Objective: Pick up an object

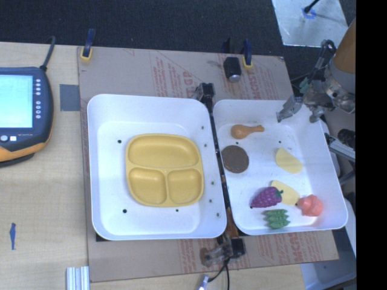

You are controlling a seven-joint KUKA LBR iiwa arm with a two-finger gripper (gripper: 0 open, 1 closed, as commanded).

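End effector (pixel 300 106) open and empty, poised over the right bin's (pixel 314 139) far corner, drumstick (pixel 246 130) nearest.

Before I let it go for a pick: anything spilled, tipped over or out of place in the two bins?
Nothing stands out. The yellow divided tray lies flat in the left bin. The toy foods lie loose inside the right bin: drumstick, brown patty, grapes. The gripper hovers open over that bin's far right corner, holding nothing.
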